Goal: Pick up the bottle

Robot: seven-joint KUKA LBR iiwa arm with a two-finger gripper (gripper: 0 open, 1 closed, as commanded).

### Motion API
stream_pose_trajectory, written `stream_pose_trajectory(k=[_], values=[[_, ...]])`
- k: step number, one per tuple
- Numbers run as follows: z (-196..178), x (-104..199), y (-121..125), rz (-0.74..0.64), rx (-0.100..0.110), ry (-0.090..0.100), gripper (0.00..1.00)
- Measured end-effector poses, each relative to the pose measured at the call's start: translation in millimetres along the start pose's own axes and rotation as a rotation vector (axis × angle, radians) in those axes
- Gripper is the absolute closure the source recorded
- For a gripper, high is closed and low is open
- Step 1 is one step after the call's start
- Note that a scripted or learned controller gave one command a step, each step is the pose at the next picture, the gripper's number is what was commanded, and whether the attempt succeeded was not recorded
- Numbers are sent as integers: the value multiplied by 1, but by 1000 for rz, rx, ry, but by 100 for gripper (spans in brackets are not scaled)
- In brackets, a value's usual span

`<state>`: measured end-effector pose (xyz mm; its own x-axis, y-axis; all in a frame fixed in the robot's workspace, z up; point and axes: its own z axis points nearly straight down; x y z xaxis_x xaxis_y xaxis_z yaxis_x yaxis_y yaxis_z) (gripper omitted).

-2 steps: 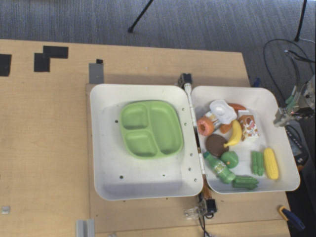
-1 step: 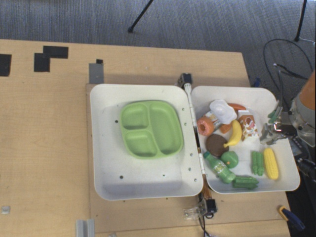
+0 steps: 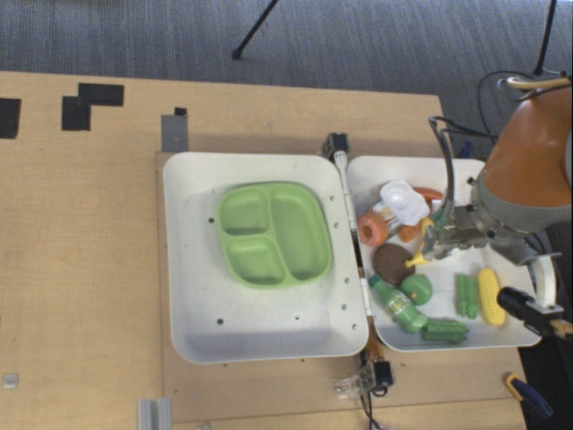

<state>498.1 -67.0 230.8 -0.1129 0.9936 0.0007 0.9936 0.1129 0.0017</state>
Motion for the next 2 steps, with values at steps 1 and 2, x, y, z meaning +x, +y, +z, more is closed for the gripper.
stream_pose_trajectory(k=[1,2], values=[[47,59,-4,-306,-1,-1,100],[20,122,19,-303,-1,0,100]])
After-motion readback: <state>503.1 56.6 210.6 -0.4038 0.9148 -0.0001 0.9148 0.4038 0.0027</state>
